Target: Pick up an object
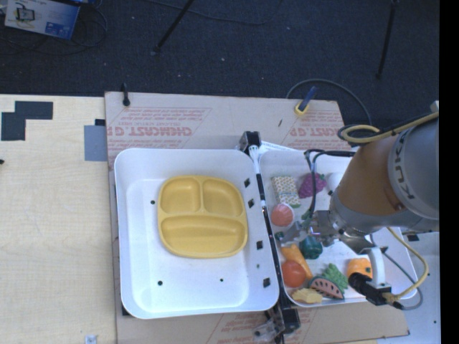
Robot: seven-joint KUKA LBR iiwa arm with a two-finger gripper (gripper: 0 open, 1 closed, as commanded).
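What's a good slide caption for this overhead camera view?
KUKA arm reaches into the right bin of toy food; yellow divided tray sits in the left bin.

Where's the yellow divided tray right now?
The yellow divided tray lies flat in the left white bin, roughly centred, well left of the toy food piled in the right bin.

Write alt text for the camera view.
A grey and orange robot arm reaches over the right white bin, which holds small toy foods. The left bin holds a yellow divided tray.
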